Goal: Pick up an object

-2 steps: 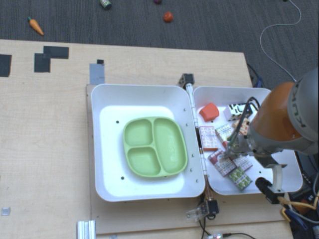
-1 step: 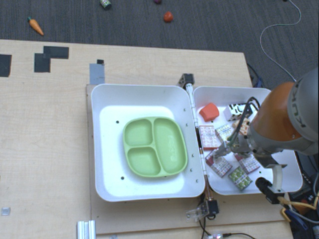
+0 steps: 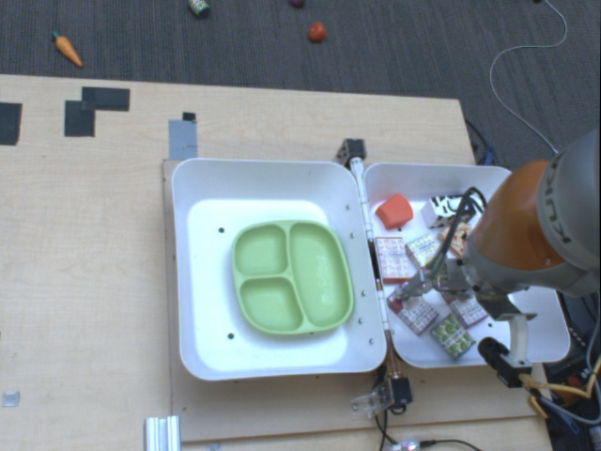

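The right bin [image 3: 554,341] holds a jumble of small things: a red block [image 3: 394,211], a pink-and-white packet [image 3: 390,257], a checkered packet [image 3: 420,316], a green packet [image 3: 452,337] and a black-and-white striped item [image 3: 451,205]. My gripper [image 3: 418,291] hangs low over the middle of this pile, just above the checkered packet and right of the pink-and-white one. The grey arm with its orange band [image 3: 512,228] reaches in from the right and hides part of the bin's contents. Nothing can be made out as held.
The left bin [image 3: 202,252] carries a pale green divided plate [image 3: 291,275]. A metal divider [image 3: 368,252] joins the two bins. Dark tape patches [image 3: 94,109] mark the bench at the far left. A toy carrot [image 3: 66,48] and small toys lie on the carpet beyond.
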Controlling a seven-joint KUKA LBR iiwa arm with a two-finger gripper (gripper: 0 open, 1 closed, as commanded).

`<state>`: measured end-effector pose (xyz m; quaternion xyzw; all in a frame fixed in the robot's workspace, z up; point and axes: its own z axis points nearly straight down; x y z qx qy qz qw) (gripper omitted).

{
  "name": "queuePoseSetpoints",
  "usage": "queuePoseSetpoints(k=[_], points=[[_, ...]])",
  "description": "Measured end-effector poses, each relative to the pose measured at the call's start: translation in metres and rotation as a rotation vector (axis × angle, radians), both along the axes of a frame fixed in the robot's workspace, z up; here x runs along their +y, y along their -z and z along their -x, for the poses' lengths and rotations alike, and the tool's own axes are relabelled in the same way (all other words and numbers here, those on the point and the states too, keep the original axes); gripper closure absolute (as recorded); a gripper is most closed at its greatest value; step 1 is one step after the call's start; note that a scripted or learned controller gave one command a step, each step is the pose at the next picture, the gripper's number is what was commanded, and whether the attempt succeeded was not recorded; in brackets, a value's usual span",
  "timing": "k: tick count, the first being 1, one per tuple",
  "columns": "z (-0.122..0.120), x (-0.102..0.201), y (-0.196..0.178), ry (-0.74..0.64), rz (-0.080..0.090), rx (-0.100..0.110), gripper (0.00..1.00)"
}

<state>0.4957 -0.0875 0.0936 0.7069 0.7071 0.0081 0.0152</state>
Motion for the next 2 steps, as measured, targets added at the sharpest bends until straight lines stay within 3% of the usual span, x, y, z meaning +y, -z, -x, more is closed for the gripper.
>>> queuePoseSetpoints(k=[1, 2], points=[[-0.0022, 0.0005, -0.012, -0.002, -0.001, -0.005, 1.0], [-0.0019, 0.0006, -0.0114, -0.002, -0.001, -0.004, 0.0]])
